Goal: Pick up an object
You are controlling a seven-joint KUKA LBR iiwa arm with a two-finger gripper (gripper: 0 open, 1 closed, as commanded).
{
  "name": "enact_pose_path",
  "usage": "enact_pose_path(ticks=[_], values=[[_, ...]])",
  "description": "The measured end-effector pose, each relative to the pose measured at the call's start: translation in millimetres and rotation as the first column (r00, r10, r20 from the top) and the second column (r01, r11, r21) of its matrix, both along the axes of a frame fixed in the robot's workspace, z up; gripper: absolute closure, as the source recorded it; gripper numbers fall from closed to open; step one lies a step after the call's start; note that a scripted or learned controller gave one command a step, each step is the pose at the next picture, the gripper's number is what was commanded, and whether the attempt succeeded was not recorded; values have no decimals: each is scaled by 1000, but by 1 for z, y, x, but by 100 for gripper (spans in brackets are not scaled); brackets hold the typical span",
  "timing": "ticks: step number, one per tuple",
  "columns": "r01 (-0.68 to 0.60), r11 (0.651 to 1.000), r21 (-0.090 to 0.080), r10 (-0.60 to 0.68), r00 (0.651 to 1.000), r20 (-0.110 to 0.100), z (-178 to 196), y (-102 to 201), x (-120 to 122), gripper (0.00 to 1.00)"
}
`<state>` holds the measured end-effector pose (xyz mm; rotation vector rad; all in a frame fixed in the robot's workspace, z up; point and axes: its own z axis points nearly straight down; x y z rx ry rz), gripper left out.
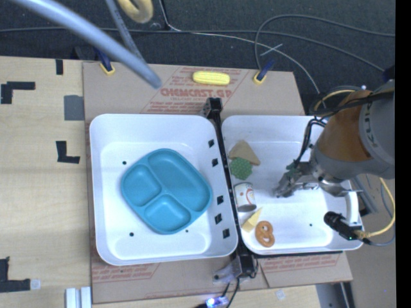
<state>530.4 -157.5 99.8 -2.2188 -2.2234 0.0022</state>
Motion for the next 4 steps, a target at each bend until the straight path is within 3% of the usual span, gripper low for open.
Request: enact_pose_path(ticks=[2,3,4], values=[[1,1000,-1,-1,1000,5,102,-6,11,100],[1,1000,0,-1,1000,3,126,-6,12,100],[-4,1000,2,4,1000,1,129,55,10,100]])
